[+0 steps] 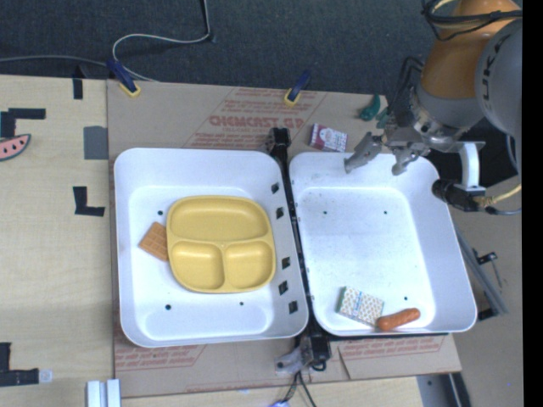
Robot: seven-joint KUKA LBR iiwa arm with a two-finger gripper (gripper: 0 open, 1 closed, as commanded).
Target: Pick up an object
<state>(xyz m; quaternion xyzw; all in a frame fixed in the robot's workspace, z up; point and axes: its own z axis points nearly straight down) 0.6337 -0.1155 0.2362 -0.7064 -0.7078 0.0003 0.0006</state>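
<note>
Approach step: claw apart, empty, upper right of frame. Next, probably down toward sausage or packet, lower right.

Grey KUKA arm with rounded orange band above wrist. Black cables loop over band. Metal-grey two-finger gripper; white bracket beside wrist.

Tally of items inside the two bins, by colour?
Yellow: 1, divided plate
Tan: 1, cracker-like square
Patterned white: 1, small packet
Orange: 1, sausage-shaped toy
Total: 4
</note>
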